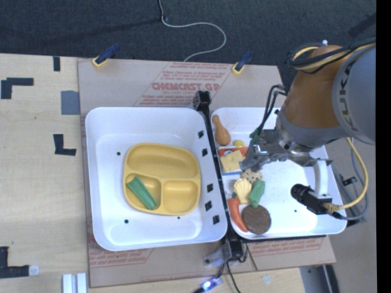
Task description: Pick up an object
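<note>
Over the right white bin (317, 224), the hand (252, 156) hangs above small toy foods (247, 188); its grip cannot be told. Descend squarely onto one piece.

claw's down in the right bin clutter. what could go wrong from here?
1. The claw sits low over tightly packed toy food: the pale yellow corn-shaped piece, small green pickle-shaped piece and orange carrot touch, so it may nudge neighbours or catch two.
2. The pile hugs the white right bin's left wall, which could block a finger.
3. The round brown patty lies flat, likely hard to pinch.
</note>
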Controlling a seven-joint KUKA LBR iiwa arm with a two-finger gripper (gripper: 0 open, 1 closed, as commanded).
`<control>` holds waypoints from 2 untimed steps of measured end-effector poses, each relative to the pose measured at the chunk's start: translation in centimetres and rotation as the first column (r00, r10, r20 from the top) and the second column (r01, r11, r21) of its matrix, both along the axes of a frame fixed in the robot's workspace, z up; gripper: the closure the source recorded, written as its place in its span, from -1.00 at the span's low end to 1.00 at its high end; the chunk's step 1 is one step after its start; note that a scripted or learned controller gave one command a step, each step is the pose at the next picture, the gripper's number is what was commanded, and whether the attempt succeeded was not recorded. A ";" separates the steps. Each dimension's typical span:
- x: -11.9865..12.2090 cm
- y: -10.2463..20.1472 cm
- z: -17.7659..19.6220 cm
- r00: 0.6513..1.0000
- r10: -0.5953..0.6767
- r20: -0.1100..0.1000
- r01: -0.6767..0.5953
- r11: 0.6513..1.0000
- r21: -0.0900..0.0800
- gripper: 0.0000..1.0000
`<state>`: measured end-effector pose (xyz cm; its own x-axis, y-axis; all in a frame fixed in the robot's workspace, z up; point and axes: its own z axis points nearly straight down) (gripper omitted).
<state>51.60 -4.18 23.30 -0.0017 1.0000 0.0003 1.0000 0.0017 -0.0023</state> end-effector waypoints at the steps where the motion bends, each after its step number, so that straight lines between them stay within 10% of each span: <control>1: 0.5 -0.2 -2.0 1.000 -0.001 -0.002 0.001 1.000 -0.001 1.00; 2: 0.4 -0.8 -1.8 1.000 -0.001 -0.001 0.001 1.000 -0.001 1.00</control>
